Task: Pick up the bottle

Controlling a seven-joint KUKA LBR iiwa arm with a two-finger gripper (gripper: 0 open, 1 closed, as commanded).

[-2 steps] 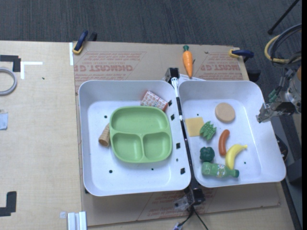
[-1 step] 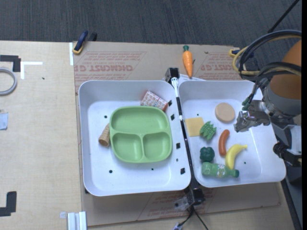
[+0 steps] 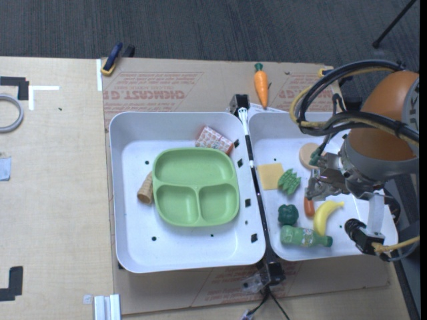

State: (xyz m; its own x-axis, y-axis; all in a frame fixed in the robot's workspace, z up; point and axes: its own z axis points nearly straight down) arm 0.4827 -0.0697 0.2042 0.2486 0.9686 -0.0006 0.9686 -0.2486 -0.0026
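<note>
A: Where is the green bottle [image 3: 305,237] lying?

B: On its side at the right bin's [image 3: 280,129] front, touching a banana [image 3: 325,216] and broccoli [image 3: 288,214].

A: And the claw [image 3: 319,182]?

B: Hovering above; grip state unreadable. It is risking snagging the banana.

Robotics lab, cabled arm [image 3: 390,122], taped cardboard bench [image 3: 53,199], toy-food bins [image 3: 127,199]
</note>
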